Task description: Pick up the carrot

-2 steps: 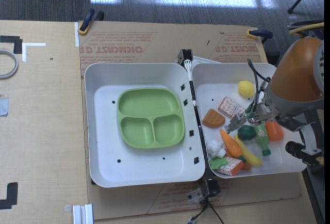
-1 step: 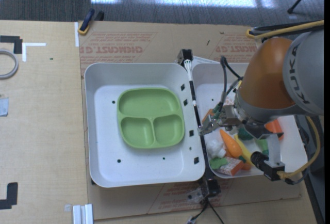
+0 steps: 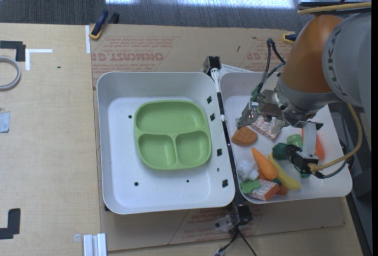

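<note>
The carrot [image 3: 264,164] is an orange tapered piece lying slantwise in the right bin [image 3: 336,187], among other toy foods. My gripper [image 3: 251,114] hangs over the left part of that bin, above a brown bread-like piece [image 3: 244,137] and up-left of the carrot, apart from it. The grey arm with its orange band [image 3: 316,51] covers the bin's far right part.
A green three-part plate [image 3: 173,134] lies in the left bin [image 3: 112,148]. Around the carrot sit a yellow banana-like piece [image 3: 286,177], a green toy [image 3: 287,149], a red-and-white packet [image 3: 267,126] and a slim orange-red piece [image 3: 319,146]. A cable [image 3: 336,160] loops by the arm.
</note>
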Controlling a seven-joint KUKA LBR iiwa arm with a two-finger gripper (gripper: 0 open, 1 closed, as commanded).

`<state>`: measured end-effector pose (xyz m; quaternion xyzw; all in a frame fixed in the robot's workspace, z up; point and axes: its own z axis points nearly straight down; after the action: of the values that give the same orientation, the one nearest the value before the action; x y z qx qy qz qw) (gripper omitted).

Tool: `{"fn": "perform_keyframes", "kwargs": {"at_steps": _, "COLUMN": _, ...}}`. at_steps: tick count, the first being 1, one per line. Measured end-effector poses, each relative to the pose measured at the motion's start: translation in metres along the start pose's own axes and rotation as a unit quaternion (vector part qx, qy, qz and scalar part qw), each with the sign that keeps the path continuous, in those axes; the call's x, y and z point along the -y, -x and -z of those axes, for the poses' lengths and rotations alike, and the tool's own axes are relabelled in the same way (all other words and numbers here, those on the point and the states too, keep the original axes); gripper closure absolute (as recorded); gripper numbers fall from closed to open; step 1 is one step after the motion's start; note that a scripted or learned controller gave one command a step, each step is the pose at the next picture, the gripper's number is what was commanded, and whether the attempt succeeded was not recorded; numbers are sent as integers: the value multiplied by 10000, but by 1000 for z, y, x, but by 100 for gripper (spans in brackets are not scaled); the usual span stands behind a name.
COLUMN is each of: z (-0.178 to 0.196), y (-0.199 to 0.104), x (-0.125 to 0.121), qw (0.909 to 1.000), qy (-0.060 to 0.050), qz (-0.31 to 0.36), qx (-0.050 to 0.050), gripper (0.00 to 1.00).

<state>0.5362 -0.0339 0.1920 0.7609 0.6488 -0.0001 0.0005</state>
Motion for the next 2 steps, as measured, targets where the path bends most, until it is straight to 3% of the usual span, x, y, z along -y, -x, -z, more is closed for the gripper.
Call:
{"fn": "perform_keyframes", "kwargs": {"at_steps": 1, "z": -95, "y": 71, "x": 37, "qw": 9943, "qy": -11, "qz": -1062, "qx": -5, "gripper": 0}}
{"fn": "perform_keyframes", "kwargs": {"at_steps": 2, "z": -99, "y": 70, "x": 47, "qw": 9985, "qy": 17, "qz": 542, "qx": 2, "gripper": 0}}
